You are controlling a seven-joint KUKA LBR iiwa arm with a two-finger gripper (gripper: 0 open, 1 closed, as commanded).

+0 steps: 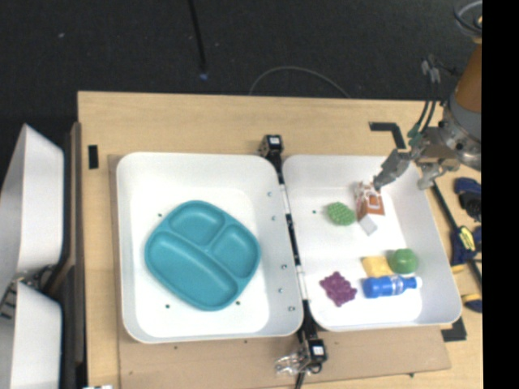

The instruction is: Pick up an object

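Item 1, left bin (130, 217): it holds 1 teal divided plate (203, 254) with 3 compartments, lying flat near the middle and well apart from my reach at this moment. Item 2, right bin (312, 168): it holds the small goods. Entering from its left side, a green knobbly piece (341, 213) sits in the upper middle; below it, near the front wall, a purple bumpy piece (338, 287). Next comes a yellow block (374, 265), touching or just beside a blue bottle (389, 286) that lies on its side with its long axis running left to right, white cap to the right. A green ball (402, 260) rests just beside the yellow block, above the bottle. Item 3, my gripper (369, 201): it hangs over the upper part of the right bin, with my arm (430, 148) slanting up to the right. At my tip I see an orange-and-white shape, but I cannot tell whether that is a held thing or part of me, nor how wide my jaws stand. Governing relation: the green knobbly piece lies just to the left of my tip and a little lower, the nearest candidate; the bottle group lies well below me, toward the front wall. I judge a short shift left and down suits best.
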